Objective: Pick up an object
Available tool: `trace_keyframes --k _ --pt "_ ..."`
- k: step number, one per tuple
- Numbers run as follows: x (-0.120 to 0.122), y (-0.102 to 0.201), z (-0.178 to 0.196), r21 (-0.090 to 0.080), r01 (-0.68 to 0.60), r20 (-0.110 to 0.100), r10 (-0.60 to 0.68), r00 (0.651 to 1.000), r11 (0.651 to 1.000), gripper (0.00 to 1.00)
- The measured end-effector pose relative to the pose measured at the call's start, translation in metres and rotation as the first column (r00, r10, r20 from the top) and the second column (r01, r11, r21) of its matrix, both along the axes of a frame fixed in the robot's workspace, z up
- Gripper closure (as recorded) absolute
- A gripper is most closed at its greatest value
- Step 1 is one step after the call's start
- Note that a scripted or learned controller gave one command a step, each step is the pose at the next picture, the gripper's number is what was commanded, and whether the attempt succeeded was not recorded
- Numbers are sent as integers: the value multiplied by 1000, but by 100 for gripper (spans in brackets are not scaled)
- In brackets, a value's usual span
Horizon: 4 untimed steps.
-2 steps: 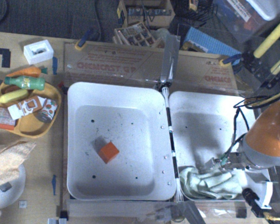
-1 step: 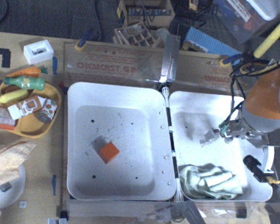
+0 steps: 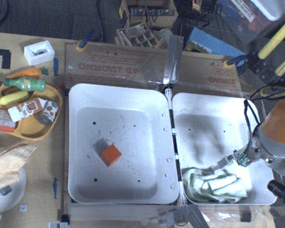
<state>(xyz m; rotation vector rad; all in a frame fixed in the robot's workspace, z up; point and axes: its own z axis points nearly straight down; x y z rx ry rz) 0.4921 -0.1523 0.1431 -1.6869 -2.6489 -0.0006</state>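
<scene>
Two white bins are sitting side by side on the table (image 3: 49,49). The left bin (image 3: 77,130) is holding a single orange block (image 3: 111,155), lying a bit left of the bin's centre and well apart from every wall, with a few dark specks scattered on the floor around it. The right bin (image 3: 206,111) is holding a crumpled cloth (image 3: 215,185), white with greenish stripes, bunched up against the near wall in the bin's front part. The arm (image 3: 278,131) is reaching in from the right side, and the gripper (image 3: 237,159) is hanging low over the right bin, just above the cloth's upper right edge; whether it is touching the cloth, or grasping anything at all, cannot be told at this angle. To the left of the bins a yellow bowl (image 3: 33,132) is sitting on the table, filled with toy food: a green bottle (image 3: 26,83), a banana (image 3: 8,98), small printed packets (image 3: 32,108). A small white box (image 3: 39,52) is resting behind the bowl, and a beige towel (image 3: 0,168) is lying in front of it at the table's near left corner.
</scene>
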Motion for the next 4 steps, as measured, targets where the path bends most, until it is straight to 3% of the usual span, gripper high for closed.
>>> trace_keyframes --k 1,2,3,4 --pt "65 5 -25 -2 162 5 -162 987 987 0" --pt "78 55 23 -3 22 6 -22 1000 1000 0" --pt "22 1 1 -2 -24 2 24 1000 1000 0" --pt "34 -9 5 -4 -78 6 78 997 997 0"
